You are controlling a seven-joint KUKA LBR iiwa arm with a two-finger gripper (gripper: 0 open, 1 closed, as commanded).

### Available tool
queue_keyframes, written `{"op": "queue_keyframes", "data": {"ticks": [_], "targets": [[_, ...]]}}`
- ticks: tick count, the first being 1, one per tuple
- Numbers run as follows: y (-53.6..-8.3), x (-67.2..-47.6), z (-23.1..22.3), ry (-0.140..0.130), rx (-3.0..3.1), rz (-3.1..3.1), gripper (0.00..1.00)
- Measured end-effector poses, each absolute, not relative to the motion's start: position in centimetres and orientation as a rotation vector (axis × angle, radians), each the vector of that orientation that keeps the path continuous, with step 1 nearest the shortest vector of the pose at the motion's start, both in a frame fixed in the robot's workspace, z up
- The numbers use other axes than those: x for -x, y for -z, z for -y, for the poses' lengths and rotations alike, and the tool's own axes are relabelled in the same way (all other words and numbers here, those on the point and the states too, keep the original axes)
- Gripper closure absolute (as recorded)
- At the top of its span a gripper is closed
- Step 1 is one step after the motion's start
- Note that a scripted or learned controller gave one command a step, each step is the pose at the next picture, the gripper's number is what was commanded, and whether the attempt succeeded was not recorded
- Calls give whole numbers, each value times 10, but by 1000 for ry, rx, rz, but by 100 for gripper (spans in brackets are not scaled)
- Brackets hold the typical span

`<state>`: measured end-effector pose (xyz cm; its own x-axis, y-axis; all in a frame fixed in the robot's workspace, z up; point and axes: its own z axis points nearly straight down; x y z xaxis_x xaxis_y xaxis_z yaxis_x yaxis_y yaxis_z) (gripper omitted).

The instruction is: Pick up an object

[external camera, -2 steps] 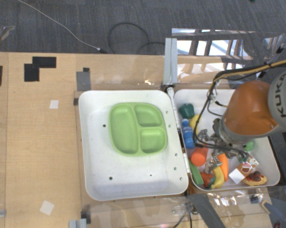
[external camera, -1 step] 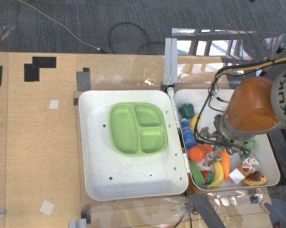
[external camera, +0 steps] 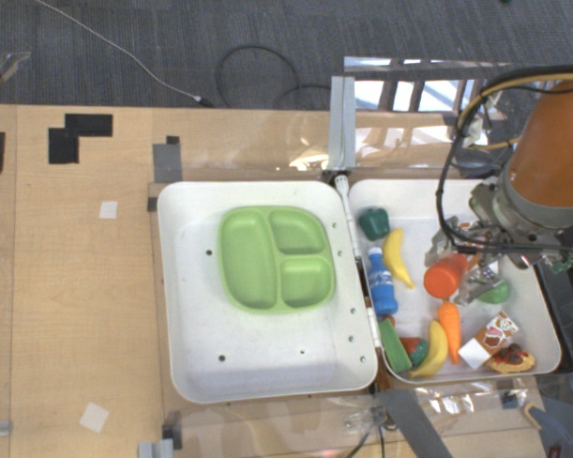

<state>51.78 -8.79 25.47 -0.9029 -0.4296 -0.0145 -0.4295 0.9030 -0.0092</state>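
A light wooden bench (external camera: 73,306) carries two shallow white bins side by side, with dark carpet beyond its far edge. The left bin (external camera: 192,358) holds a green divided plate (external camera: 274,258) lying flat near its centre. The right bin (external camera: 419,219) holds a cluster of toy foods: a dark green piece (external camera: 373,220) at the far left, a yellow banana (external camera: 395,257) just beside it, a blue bottle (external camera: 380,284) along the dividing wall, a carrot (external camera: 449,328) upright in the middle, a second banana (external camera: 432,352) curved at the near edge, a small carton (external camera: 492,338) and a pizza slice (external camera: 512,360) in the near right corner. The grey arm with its orange band (external camera: 547,158) reaches over the right bin. The gripper (external camera: 476,278) hangs low, just beside an orange cup (external camera: 443,277); whether its fingers are spread or closed cannot be told, as cables and the wrist obscure them.
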Motion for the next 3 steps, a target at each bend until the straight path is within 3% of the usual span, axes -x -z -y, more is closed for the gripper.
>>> {"op": "queue_keyframes", "data": {"ticks": [1,2,3], "targets": [[-251,-517,87,4,689,-3053,0],[-138,-531,84,-6,664,-3073,0],[-187,-510,59,4,1051,-2949,0]]}}
